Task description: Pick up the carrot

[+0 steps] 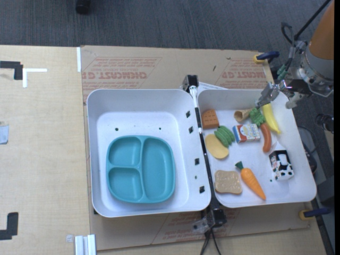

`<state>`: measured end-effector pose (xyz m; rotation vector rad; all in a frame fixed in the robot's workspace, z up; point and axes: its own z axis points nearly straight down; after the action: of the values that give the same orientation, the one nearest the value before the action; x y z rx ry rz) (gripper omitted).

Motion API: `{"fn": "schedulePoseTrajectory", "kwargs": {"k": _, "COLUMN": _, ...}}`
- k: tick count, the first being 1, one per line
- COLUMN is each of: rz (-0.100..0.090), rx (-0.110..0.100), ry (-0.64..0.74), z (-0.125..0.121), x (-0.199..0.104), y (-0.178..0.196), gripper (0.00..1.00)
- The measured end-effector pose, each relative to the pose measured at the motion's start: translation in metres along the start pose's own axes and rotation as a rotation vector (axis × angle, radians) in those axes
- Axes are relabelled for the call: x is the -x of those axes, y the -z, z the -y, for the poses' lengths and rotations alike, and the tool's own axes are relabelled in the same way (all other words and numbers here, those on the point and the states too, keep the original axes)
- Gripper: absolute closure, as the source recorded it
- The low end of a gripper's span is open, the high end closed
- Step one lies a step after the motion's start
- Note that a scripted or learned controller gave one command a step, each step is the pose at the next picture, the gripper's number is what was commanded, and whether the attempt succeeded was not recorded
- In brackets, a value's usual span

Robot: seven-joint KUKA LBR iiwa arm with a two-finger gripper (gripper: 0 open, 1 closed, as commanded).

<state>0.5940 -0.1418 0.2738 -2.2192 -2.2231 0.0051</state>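
Carrot [252,180] lying free, pincer [272,92] well apart

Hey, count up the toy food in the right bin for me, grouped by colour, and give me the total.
Orange: 3, the carrot, a waffle-like block, a sausage
Yellow: 2, a banana, a potato-like slice
Green: 2, a pea pod, a leafy piece
Tan: 2, a bread slice, a cone
White cartons: 2, one orange-labelled, one cow-patterned
Total: 11

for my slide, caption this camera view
Gripper hovers above the right bin's far edge; carrot lies untouched near its front.
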Motion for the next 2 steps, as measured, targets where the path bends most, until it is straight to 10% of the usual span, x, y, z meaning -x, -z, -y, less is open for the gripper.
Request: {"fn": "schedulePoseTrajectory", "kwargs": {"k": 2, "rz": -0.002, "rx": 0.005, "ry": -0.029, "z": 0.112, "x": -0.013, "y": -0.181, "gripper": 0.00}}
